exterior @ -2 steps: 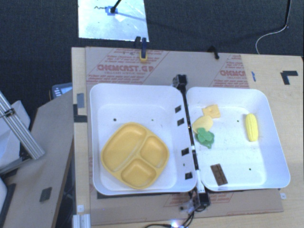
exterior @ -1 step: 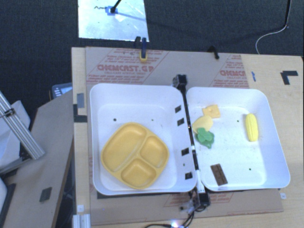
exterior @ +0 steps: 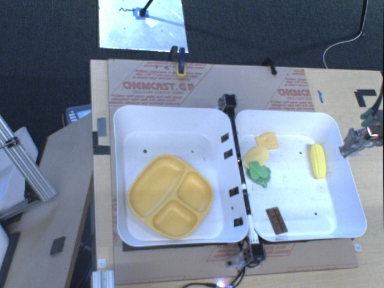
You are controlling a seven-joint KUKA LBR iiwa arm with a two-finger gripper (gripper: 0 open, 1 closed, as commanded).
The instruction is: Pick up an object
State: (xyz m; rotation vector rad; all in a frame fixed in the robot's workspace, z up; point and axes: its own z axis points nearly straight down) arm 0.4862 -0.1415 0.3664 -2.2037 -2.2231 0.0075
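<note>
The right bin [exterior: 342, 179] holds a yellow corn cob [exterior: 318, 160] near its right wall. At its left side sit a yellow wedge [exterior: 267, 140], a pale yellow fruit [exterior: 256, 156] and a green leafy piece [exterior: 259, 173] close together. A brown bar [exterior: 276, 220] lies near the front. My gripper [exterior: 355, 141] shows at the right edge of the camera view, just outside the right bin's right rim, right of the corn cob. Nothing is seen between its fingers.
The left bin [exterior: 138, 125] holds a yellow divided tray [exterior: 171, 195]. Black clips [exterior: 228, 155] run along the seam between the bins. A grey metal plate [exterior: 141, 17] lies on the dark floor behind the bench.
</note>
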